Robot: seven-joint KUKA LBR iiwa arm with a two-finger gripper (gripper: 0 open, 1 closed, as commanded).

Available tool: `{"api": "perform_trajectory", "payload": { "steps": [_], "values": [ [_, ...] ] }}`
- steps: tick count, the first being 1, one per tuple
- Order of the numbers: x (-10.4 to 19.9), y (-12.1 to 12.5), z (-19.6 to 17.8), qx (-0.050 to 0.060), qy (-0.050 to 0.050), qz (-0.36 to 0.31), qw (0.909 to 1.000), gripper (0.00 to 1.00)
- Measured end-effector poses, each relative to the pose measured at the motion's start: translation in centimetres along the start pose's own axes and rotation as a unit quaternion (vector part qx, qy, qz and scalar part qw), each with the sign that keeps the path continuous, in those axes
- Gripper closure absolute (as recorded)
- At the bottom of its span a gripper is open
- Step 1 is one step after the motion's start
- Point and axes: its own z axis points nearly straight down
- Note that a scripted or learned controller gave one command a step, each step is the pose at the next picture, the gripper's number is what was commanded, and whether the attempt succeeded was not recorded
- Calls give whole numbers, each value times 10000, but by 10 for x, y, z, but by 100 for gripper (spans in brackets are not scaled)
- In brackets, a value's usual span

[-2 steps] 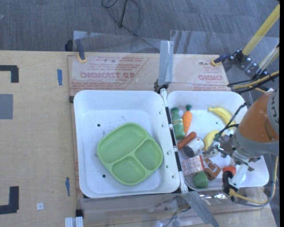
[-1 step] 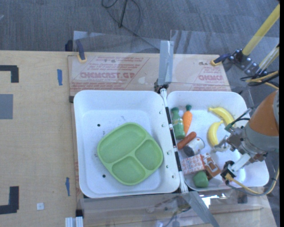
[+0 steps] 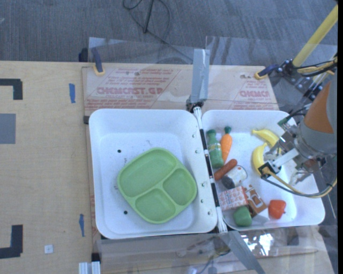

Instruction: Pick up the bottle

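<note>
Grey carpet at the top, with black cables (image 3: 142,13) lying on it. Below that, a pale wooden counter (image 3: 43,160) with bits of blue tape (image 3: 72,92) and some black marks. On the counter, a flat sheet of brown cardboard (image 3: 139,85) with red letters. On top of that, two white bins side by side, touching in the middle.

In the left bin (image 3: 104,134), one green plate (image 3: 157,185) with three parts, lying flat and turned a bit.

In the right bin (image 3: 308,217), lots of small food things. Green bottle (image 3: 215,151) lying down right beside the bin's left wall, long way along the wall. Just beside the bottle, an orange carrot (image 3: 226,143) with a green top. Near the bottle's lower end, a red sausage (image 3: 225,169), tilted, and a shiny can (image 3: 236,175) touching it. Closer to the near edge, a red and white box (image 3: 233,198), a round green thing (image 3: 242,216) and a red-orange thing (image 3: 276,208). Yellow banana (image 3: 261,145) near the middle of the bin, bent like a smile on its side.

Over the right side of the right bin, the claw (image 3: 304,168), hanging from the grey arm (image 3: 313,136) with the orange band. Well apart from the bottle, with the banana and the can in between. Open or shut, holding something or not: too hard to tell from up here.
</note>
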Motion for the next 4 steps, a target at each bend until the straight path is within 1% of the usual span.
{"api": "perform_trajectory", "payload": {
  "steps": [1, 2, 3, 4],
  "values": [
    [26, 71, 39, 103, 40, 374, 9992, 0],
    [20, 43, 52, -26, 33, -357, 9994, 0],
    [73, 67, 22, -1, 2, 1380, 9904, 0],
    [81, -22, 52, -11, 30, 946, 9955, 0]
  ]
}}
